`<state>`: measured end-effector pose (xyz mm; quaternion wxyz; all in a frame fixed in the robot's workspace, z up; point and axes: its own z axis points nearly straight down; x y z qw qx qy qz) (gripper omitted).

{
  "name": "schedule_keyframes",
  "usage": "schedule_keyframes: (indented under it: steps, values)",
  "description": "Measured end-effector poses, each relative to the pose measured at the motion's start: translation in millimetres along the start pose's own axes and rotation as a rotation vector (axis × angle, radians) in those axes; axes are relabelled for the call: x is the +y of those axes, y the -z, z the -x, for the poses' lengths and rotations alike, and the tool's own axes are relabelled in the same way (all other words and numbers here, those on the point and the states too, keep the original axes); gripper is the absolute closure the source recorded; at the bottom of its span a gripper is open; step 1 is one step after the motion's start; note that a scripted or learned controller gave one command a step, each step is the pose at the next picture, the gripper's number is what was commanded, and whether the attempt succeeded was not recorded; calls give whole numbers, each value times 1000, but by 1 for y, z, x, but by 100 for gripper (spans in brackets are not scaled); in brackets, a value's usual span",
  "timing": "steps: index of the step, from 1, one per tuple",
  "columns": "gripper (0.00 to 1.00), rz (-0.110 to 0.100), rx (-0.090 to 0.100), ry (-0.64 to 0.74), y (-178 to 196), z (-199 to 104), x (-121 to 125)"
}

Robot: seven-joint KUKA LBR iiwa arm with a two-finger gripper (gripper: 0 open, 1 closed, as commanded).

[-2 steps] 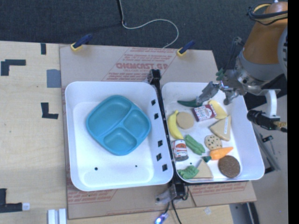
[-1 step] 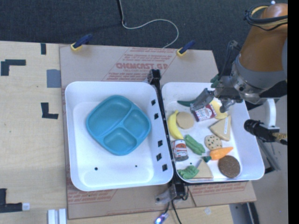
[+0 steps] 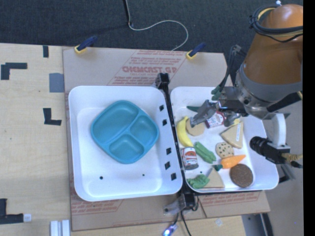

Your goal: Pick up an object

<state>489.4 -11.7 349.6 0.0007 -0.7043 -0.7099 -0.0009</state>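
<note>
Several plastic toy foods crowd the right bin [image 3: 266, 183]: a curved yellow banana [image 3: 183, 132], a round tan cookie [image 3: 195, 129] directly beneath the gripper [image 3: 201, 115], whose metal fingers are spread, grasping nothing. Left bin [image 3: 81, 146] holds a glossy blue divided plate [image 3: 125, 131].

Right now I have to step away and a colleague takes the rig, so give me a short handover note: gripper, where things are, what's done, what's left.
Gripper: low over the right bin, at its upper left, above a round cookie beside the banana. Whether it holds anything cannot be told.
Right bin: banana, green pea pod, small can, carrot, cracker, cheese wedge, brown patty.
Left bin: blue divided plate.
Done: arm is over the items.
Left: grasp one item and lift it.
</note>
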Motion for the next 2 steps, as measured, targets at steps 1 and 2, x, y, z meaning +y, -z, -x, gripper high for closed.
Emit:
schedule_keyframes:
  steps: [1, 2]
  values:
    - [100, -4, -3, -4, 7, 3, 1]
    - [100, -12, -2, -5, -68, -26, -7]
